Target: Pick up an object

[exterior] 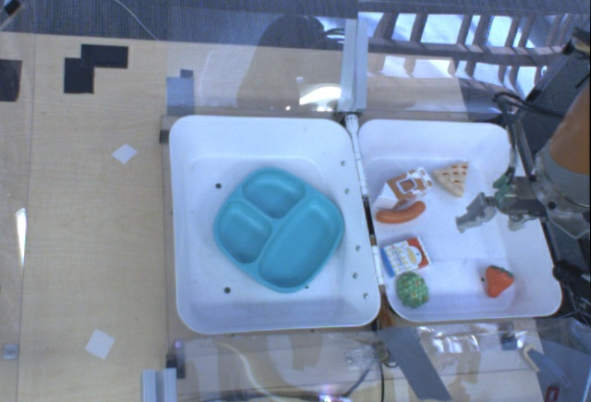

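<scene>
My gripper (476,214) hangs over the right bin (528,300), right of its middle, with nothing between its fingers that I can see. Left of it lie a toy sausage (400,213) and a small orange-and-white carton (409,184). A waffle-like wedge (452,177) sits above and left of the gripper. Toward the front of the bin are a small packet (404,256), a green broccoli piece (412,289) and a red strawberry (499,280).
The left bin (199,298) holds a blue divided plate (279,228). A metal divider (365,206) separates the two bins. The arm's body (563,160) enters from the right, above the right bin's far edge.
</scene>
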`<state>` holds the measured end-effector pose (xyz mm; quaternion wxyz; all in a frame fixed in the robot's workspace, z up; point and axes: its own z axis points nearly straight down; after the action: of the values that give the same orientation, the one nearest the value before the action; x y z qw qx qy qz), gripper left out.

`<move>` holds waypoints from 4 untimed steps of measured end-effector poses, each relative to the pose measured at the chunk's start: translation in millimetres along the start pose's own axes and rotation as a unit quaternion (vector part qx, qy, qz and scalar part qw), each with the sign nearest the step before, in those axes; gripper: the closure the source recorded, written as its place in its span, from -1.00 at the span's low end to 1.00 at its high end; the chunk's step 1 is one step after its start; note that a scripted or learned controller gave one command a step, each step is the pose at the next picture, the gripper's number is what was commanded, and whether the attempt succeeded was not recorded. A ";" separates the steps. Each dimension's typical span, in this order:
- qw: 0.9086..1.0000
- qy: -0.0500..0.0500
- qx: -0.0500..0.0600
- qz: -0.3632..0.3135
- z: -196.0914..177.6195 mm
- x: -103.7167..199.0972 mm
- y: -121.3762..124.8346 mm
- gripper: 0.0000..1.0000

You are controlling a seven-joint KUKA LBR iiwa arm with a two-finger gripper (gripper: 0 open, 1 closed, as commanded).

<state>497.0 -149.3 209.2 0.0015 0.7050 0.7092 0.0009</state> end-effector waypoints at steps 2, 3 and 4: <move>0.999 0.000 -0.002 -0.049 122.8 23.2 134.7 -1.00; 0.999 -0.002 0.019 -0.031 121.7 45.4 164.0 -1.00; 0.988 0.002 0.009 -0.151 123.0 32.9 168.9 -1.00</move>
<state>666.1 -115.5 86.7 -0.0059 0.5898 0.8075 -0.0044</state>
